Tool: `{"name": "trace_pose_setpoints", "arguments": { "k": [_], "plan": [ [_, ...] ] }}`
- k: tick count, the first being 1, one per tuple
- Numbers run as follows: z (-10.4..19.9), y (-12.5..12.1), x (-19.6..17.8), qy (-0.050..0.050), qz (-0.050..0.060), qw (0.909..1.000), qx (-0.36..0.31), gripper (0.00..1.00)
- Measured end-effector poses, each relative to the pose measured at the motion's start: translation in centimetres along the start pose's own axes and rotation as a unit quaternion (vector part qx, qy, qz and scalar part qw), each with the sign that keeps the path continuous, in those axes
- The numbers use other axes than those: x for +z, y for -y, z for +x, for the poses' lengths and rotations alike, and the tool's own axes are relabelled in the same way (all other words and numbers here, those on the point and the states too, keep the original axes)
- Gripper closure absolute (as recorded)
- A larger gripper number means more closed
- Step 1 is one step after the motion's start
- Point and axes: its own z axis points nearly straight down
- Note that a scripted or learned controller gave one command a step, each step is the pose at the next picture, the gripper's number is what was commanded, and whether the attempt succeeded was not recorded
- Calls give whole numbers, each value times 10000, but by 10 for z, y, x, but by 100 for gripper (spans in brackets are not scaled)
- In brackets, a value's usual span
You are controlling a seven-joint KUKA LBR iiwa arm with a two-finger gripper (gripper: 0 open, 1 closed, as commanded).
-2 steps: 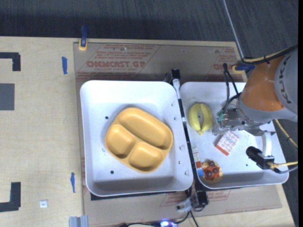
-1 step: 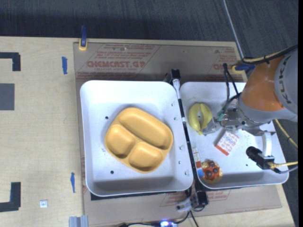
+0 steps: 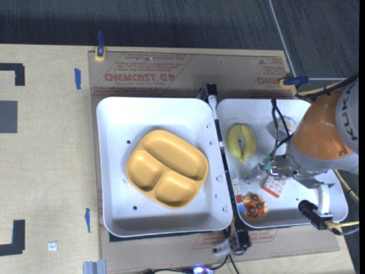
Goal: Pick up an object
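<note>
My gripper (image 3: 263, 170) is low inside the right bin (image 3: 336, 207), reaching in from the right under the orange wrist band. A yellow banana-shaped toy (image 3: 241, 141) lies just up and left of it, apart from it. A small white packet with red print (image 3: 274, 187) lies right beside and partly under the gripper. Near the bin's front left corner sits a small red and orange object (image 3: 253, 206). The wrist hides part of the bin floor.
The left bin (image 3: 114, 119) holds a large yellow sectioned tray (image 3: 166, 167) across its middle. A dark divider rail (image 3: 219, 147) runs between the two bins. Cables hang behind the wrist near the right bin's back wall.
</note>
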Motion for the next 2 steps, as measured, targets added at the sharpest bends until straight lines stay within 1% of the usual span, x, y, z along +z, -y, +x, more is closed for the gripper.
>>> {"name": "trace_pose_setpoints", "arguments": {
  "k": [1,2],
  "plan": [
    [15,16,-1,14,-17,10000,6,0],
    [13,14,-12,32,-46,10000,19,100]
  ]
}}
